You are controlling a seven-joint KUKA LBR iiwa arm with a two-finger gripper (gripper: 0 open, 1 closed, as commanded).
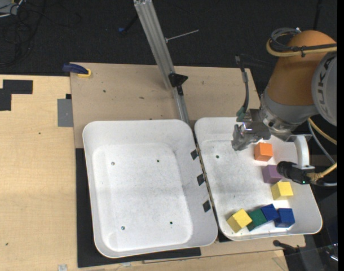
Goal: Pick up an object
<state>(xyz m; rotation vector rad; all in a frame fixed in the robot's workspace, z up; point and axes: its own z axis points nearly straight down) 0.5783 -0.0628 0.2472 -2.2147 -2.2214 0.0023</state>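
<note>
From the camera view I see the arm reaching in from the right, its grey wrist and orange band hanging over the far half of the right-hand bin (217, 130). The jaws (240, 137) sit low over the white floor there, metal tips pointing down toward the bin's far left area. From this slant I cannot tell whether they are open or closed, and I see nothing between them, so I judge them to be carrying nothing.

The candidates all lie in that same bin. Nearest is the orange cube (263, 151), just beside the jaws on their right and a little toward the near edge; it looks apart from the tips, not touching. Past it, nearer to me, come the purple cube (271, 173), partly behind a black fitting on the arm, then the yellow cube (282, 189). Along the near rim sit a second yellow block (238, 219), a green block (256, 218) and two blue blocks (277, 214), crowded together and touching.

The left-hand bin (139, 189) lies next door on the tabletop (121, 92), well away from the jaws.

The orange cube has no long axis to line up with, so my judgement is that the coming move turns on a short sideways shift to the right and toward the near edge, to centre over it before descending.
</note>
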